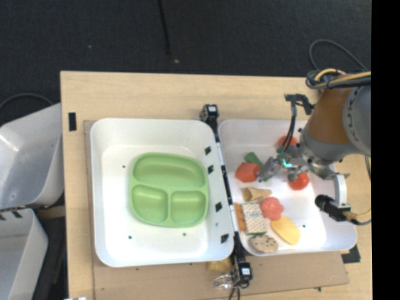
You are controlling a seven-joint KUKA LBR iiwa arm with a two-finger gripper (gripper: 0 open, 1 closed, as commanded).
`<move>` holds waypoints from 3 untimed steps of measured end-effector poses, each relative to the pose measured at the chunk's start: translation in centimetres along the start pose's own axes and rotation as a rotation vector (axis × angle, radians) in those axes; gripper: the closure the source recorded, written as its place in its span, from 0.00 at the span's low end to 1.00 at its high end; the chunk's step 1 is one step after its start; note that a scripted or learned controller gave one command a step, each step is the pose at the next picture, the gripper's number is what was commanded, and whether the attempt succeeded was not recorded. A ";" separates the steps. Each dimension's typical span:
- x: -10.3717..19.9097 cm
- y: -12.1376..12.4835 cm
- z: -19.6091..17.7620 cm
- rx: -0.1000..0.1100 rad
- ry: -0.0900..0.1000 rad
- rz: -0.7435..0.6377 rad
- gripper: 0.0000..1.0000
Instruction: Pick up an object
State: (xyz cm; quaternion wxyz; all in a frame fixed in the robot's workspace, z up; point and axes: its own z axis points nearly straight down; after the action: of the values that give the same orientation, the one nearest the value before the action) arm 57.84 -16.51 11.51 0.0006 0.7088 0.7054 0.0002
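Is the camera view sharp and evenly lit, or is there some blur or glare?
Camera view: soft, low-resolution overall; even light and faint shadows; white bins bright, slightly washed out; small food items by the end effector look blurry; dark floor shows little detail.

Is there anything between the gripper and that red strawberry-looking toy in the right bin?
Nothing visible. The gripper hovers in the right white bin, just right of the red strawberry-shaped toy with a green top, with bare bin floor between them. The tan cone-shaped piece lies below, out of that path.
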 end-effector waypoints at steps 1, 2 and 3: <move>5.6 -5.3 -2.8 0.003 0.001 -0.007 0.00; 6.0 -8.6 1.2 -0.011 -0.001 -0.001 0.00; 6.7 -8.8 -5.5 -0.005 -0.001 -0.007 0.00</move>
State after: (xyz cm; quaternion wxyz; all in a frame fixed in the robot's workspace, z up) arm 49.09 -9.82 16.97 0.0026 0.7062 0.7080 0.0018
